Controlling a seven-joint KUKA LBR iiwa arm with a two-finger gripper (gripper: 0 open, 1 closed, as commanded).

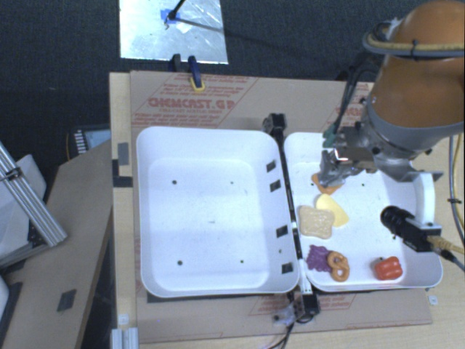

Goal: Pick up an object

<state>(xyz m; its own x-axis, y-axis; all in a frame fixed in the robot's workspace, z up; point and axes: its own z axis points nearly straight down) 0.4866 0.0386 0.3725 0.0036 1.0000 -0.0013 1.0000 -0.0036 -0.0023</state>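
Observation:
The right bin [429, 267] holds several toy foods. A slice of bread [317, 222] lies near its left wall, with a yellow piece [334, 209] just beside it. An orange item [325, 185] sits right under my gripper [336, 171], partly hidden by it. Along the front edge lie a purple grape cluster [317, 257], a brown pretzel [338, 265] and a red pepper [388, 267]. My gripper hangs low over the upper left part of the right bin, directly above the orange item.
The left bin [145, 195] stands beside the right one, joined by a black clamp strip [285, 195]. A black cylindrical part [403, 224] of the arm hangs over the right bin's right side. Cardboard [203, 100] lies under both bins.

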